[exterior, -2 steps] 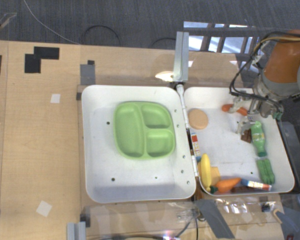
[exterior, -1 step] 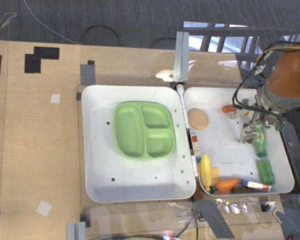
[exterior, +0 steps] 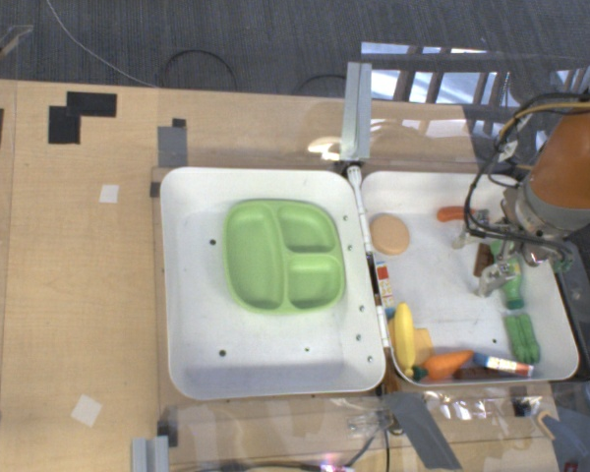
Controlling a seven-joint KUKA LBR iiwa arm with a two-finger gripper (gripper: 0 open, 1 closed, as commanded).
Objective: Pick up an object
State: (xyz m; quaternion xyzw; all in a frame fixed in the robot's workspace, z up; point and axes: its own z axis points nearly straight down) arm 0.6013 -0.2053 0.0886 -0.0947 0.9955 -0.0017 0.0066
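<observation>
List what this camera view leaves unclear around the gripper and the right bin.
- Gripper: the wrist above hides its fingers, so open or shut is unclear.
- Brown item: half hidden by the gripper; identity unclear.
- Green item: upper end hidden under the gripper; contact unclear.
- Marker: too small to read.

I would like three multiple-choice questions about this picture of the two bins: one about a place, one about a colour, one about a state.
1. Where does the green divided plate lie?
A. left bin
B. right bin
C. on the bench outside

2. What colour is the banana?
A. red
B. yellow
C. blue

3. Where is the gripper now?
A. above the left bin
B. outside both bins
C. low in the right bin

Answers: 1 A, the plate sits in the middle of the left bin. 2 B, it is yellow, beside the carrot. 3 C, it hangs near the green object.
</observation>
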